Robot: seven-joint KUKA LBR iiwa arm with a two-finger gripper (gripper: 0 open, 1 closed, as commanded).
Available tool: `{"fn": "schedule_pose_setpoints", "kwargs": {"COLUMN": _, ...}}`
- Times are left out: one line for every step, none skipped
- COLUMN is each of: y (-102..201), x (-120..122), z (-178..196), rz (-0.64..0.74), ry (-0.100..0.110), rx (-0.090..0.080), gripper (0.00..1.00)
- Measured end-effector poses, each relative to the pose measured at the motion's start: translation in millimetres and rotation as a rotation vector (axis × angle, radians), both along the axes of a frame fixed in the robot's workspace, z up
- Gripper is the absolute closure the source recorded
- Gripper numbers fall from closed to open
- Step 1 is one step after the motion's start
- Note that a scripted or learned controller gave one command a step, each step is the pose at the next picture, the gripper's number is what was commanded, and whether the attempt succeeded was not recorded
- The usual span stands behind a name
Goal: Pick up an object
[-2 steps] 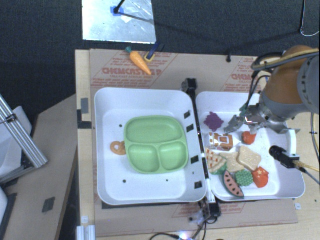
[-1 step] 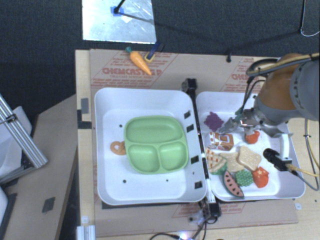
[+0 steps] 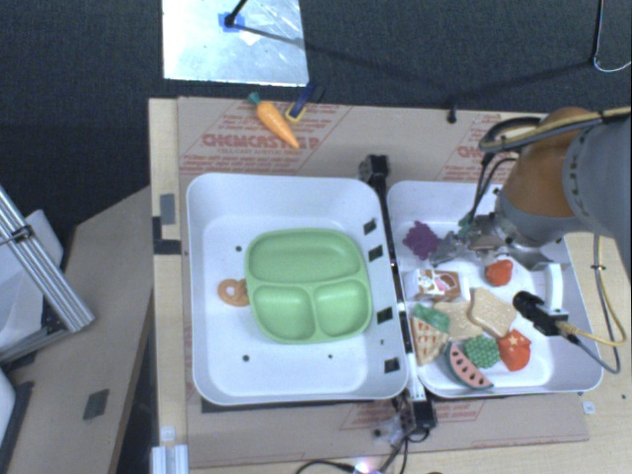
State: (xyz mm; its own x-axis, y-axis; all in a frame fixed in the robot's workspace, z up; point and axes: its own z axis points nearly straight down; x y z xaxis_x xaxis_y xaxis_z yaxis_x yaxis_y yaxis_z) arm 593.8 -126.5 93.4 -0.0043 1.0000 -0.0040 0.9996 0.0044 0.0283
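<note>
green tray (image 3: 301, 284) in left bin (image 3: 212, 265), pincer (image 3: 464, 248) over right bin (image 3: 573, 354)

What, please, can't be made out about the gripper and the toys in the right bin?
- Two-finger gripper: too blurred in the camera view to tell its state.
- Red round toy: partly covered by the grey arm.
- Flat patterned toy: too small to identify.

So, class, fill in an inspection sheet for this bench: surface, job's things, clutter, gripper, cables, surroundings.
Surface: two white bins, left bin, right bin.
Job's things: toy foods in right bin, including purple grapes, bread slice, watermelon slice.
Clutter: green divided tray, pretzel in left bin; carrot outside.
Gripper: gripper low over right bin.
Cables: cable at right.
Surroundings: foil sheet on dark floor.
</note>
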Motion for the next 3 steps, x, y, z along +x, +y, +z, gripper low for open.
{"fn": "schedule_pose_setpoints", "kwargs": {"y": 0.0, "x": -6.8, "z": 2.9, "rz": 0.0, "ry": 0.021, "rx": 0.003, "gripper": 1.0}}
{"fn": "schedule_pose_setpoints", "kwargs": {"y": -1.7, "x": -6.6, "z": 46.5, "rz": -0.001, "ry": 0.023, "rx": 0.003, "gripper": 1.0}}
{"fn": "schedule_pose_setpoints", "kwargs": {"y": 2.9, "x": 3.3, "z": 96.3, "rz": 0.001, "ry": 0.022, "rx": 0.003, "gripper": 1.0}}
